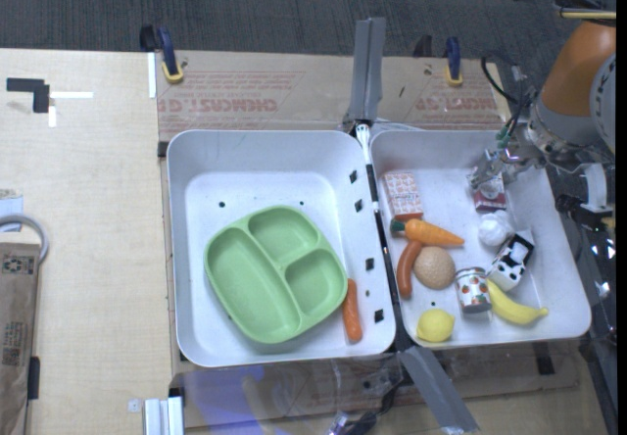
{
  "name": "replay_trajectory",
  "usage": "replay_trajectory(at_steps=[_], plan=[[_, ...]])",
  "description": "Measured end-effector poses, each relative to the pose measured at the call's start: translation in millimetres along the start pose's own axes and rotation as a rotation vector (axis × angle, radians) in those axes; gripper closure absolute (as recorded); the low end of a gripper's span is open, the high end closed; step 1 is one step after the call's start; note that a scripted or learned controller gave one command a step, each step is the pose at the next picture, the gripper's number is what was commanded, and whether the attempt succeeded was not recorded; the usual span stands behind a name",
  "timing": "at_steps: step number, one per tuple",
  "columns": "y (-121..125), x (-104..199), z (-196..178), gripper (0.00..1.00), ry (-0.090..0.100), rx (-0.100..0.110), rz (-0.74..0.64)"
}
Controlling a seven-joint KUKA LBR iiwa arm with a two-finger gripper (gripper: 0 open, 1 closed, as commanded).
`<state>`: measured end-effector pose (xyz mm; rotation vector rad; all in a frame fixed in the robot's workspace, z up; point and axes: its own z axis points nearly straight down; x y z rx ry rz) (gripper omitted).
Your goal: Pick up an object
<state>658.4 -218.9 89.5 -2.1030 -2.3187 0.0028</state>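
Reaching in from the right, your arm (578,80) is cut off at the frame edge, and its gripper (498,169) hangs over the back of the right bin (573,257), just above a small red-and-white item (489,196) too blurred to name. You can't tell the gripper's state from this slant (the metal there is a tangle). Nearby lie a carrot (432,232), a banana (514,307), a lemon (436,325); the left bin (196,178) holds a green divided plate (276,272).
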Motion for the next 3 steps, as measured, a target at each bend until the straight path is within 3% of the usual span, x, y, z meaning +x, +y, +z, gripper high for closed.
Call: replay_trajectory(at_steps=[1, 2, 3], plan=[[2, 7, 1, 0.0, 0.009, 0.004, -0.008], [2, 1, -7, 1.0, -0.002, -0.003, -0.004], [4, 39, -87, 1.0, -0.007, -0.007, 0.0]])
